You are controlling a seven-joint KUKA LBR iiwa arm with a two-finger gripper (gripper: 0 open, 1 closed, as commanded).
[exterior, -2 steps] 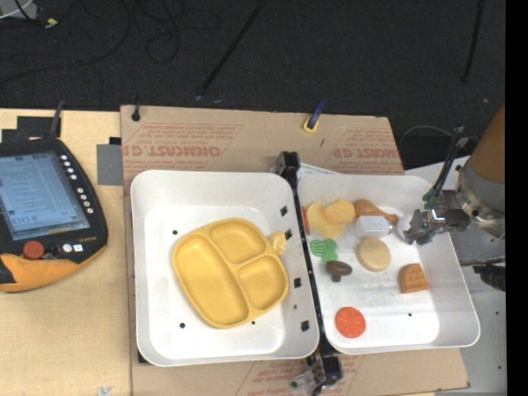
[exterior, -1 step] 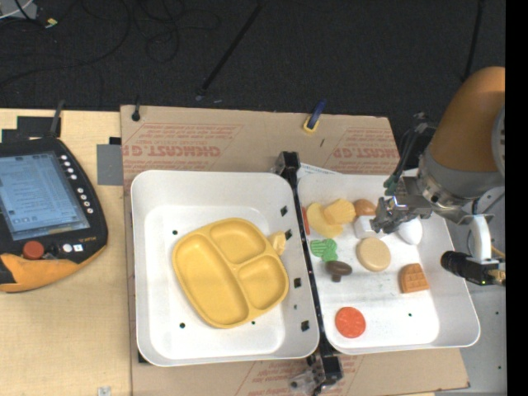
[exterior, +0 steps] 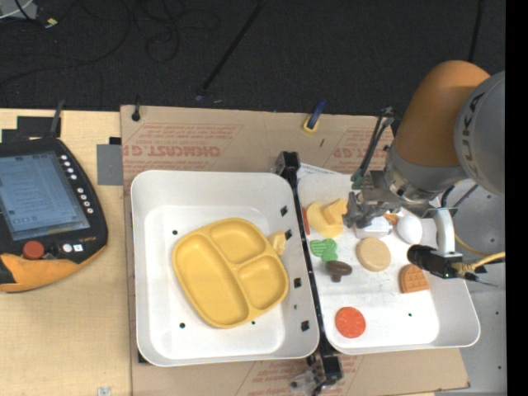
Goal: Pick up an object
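Grey arm over right bin, hand beside yellow piece.

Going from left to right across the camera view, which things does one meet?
Teach pendant → yellow divided tray in the left bin → green piece → red disc → beige round piece → orange cracker-like piece.

One fixed camera, seemingly mid-height, looks down aslant on both bins.
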